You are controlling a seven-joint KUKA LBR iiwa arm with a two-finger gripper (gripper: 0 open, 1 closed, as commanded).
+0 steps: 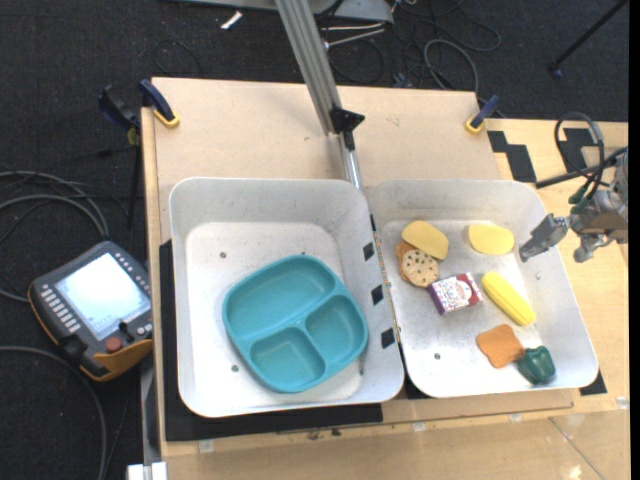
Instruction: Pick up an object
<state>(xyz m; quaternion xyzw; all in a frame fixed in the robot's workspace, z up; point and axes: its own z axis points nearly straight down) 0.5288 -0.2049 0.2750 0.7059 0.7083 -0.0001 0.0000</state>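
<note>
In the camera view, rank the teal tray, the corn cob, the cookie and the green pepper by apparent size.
1. teal tray, by far
2. corn cob
3. cookie and green pepper: too alike to rank

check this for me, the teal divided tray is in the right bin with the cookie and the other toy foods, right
Not quite. The camera view shows the teal divided tray in the left bin, alone. The cookie and the other toy foods lie in the right bin.
</note>
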